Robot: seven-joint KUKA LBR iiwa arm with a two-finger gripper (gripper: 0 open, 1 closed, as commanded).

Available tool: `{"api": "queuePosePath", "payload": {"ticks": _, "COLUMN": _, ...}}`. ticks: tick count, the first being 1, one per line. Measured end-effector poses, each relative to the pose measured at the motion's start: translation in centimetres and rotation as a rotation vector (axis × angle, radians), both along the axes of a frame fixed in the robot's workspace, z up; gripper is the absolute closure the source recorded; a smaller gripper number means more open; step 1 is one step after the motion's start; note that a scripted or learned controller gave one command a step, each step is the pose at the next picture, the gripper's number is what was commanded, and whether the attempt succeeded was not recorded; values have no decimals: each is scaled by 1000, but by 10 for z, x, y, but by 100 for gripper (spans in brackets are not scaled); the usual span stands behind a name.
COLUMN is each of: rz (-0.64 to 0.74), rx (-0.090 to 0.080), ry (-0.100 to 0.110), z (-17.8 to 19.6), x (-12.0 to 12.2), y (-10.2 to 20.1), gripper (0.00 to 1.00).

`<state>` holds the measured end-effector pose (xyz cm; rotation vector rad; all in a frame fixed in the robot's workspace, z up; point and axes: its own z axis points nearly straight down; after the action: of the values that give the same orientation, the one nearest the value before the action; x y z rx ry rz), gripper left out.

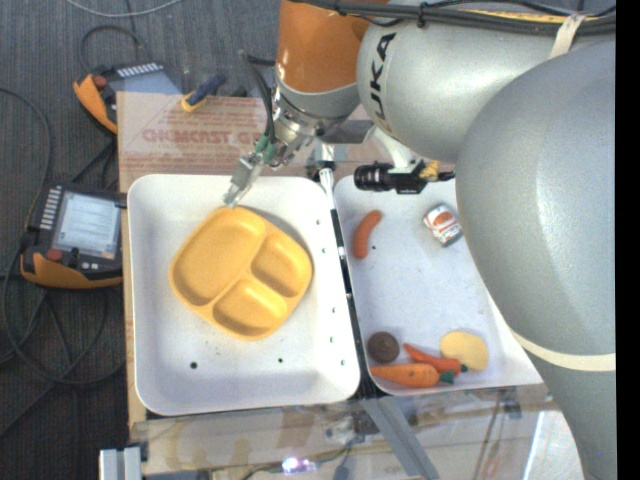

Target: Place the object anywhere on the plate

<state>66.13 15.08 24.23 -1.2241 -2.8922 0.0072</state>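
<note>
a dark carpeted floor with cables lies behind the two white bins. the yellow plate (243,273), three-sectioned and tilted, sits mid left bin (150,368) with bare floor all round. the gripper (240,183) hangs over its far edge; whether it is open or closed, cannot tell. a sausage (366,233) lies in the right bin (420,288).

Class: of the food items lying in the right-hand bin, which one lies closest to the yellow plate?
The sausage. It lies near the right bin's left wall, nearest the plate; the carrot and the rest lie by the far corner.
</note>
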Motion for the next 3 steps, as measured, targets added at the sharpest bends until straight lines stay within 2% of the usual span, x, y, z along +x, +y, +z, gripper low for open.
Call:
{"api": "queuePosePath", "payload": {"ticks": 1, "rz": -1, "rx": -2, "ry": 3, "z": 6, "x": 0, "y": 0, "gripper": 100}}
{"api": "queuePosePath", "payload": {"ticks": 2, "rz": -1, "rx": -3, "ry": 4, "z": 6, "x": 0, "y": 0, "gripper": 0}}
{"api": "queuePosePath", "payload": {"ticks": 3, "rz": -2, "rx": -4, "ry": 7, "z": 12, "x": 1, "y": 0, "gripper": 100}}
